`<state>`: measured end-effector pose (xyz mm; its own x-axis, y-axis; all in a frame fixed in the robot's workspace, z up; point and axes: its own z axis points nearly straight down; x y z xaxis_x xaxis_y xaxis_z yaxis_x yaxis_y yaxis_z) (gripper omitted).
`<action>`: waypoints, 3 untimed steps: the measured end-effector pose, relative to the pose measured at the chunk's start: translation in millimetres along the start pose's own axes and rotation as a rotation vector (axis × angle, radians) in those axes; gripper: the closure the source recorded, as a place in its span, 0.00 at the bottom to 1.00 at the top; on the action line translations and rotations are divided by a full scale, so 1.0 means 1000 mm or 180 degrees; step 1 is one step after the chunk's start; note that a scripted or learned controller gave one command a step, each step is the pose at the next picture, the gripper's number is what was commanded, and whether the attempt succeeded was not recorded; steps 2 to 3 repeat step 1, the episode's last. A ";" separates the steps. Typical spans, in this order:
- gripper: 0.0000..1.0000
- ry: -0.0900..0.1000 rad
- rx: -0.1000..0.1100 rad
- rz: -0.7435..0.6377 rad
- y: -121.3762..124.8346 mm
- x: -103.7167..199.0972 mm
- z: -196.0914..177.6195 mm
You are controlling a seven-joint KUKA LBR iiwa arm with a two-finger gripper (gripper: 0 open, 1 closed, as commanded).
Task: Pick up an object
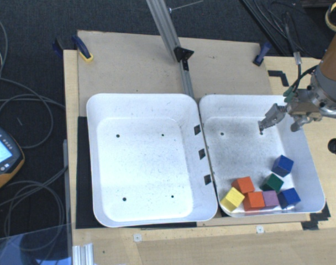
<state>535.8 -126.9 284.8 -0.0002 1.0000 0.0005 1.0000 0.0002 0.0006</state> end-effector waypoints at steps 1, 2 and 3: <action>0.00 0.0014 0.0018 -0.0026 0.012 0.090 0.028; 0.00 0.0014 0.0018 -0.0026 0.012 0.090 0.028; 0.00 0.0014 0.0018 -0.0026 0.012 0.090 0.028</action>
